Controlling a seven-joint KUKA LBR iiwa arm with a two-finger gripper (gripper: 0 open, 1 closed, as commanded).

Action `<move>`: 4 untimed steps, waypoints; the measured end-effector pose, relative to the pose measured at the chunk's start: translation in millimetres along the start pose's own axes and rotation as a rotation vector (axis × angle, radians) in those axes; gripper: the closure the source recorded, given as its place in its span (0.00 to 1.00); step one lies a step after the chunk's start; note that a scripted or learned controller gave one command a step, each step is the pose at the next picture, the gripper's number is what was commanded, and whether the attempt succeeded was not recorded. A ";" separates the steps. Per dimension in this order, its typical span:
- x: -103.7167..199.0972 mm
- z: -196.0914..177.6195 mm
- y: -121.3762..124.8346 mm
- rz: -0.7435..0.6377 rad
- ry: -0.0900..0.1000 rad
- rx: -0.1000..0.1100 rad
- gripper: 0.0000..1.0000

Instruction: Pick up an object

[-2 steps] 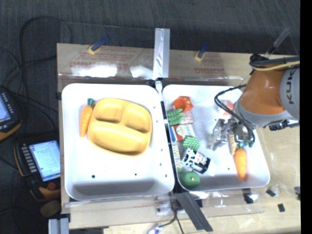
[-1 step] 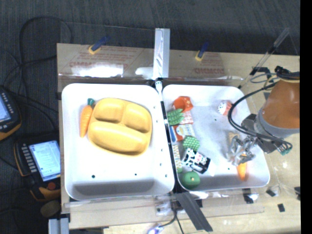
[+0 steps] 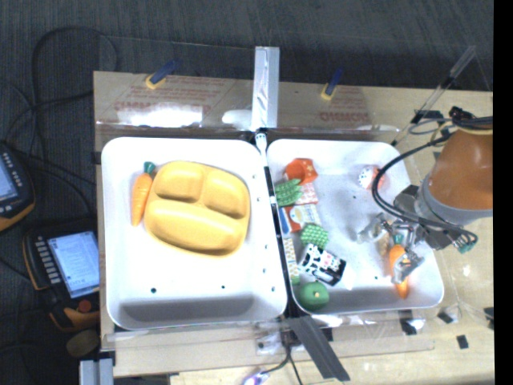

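Observation:
My gripper [image 3: 397, 245] hangs over the right part of the right bin [image 3: 353, 295], below the orange band of the arm [image 3: 465, 175]. A small orange object [image 3: 398, 257] sits directly under the gripper, close to the bin's right wall, and I cannot tell whether it is gripped or lying on the floor. Along the bin's left side lie a red item [image 3: 300, 169], a red-and-white packet [image 3: 303, 213], a green dotted piece [image 3: 315, 235], a black-and-white patterned item [image 3: 322, 265] and a green ball [image 3: 313, 295]. A small white-and-red object [image 3: 366, 176] rests near the back.
The left bin [image 3: 120, 279] holds a large yellow divided tray [image 3: 196, 207] and a toy carrot [image 3: 142, 195] at its left. A divider ridge [image 3: 272, 223] separates the bins. Black cables [image 3: 385, 183] loop from the arm over the right bin.

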State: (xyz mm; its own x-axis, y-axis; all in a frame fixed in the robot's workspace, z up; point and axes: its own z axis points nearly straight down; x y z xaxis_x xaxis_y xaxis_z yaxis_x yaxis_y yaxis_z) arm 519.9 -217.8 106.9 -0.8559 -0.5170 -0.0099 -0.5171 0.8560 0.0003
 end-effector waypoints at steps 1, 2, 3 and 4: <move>10.6 15.5 9.4 -0.037 -0.010 0.008 0.00; 12.6 15.3 19.0 0.032 -0.005 0.016 0.00; 18.6 15.7 10.7 -0.044 -0.004 0.008 0.00; 17.3 5.5 9.9 -0.045 -0.004 0.011 1.00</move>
State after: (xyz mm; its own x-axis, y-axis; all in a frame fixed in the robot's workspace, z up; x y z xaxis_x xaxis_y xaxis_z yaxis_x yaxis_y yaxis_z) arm 500.1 -218.2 101.2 -0.8317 -0.5550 -0.0137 -0.5549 0.8318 -0.0112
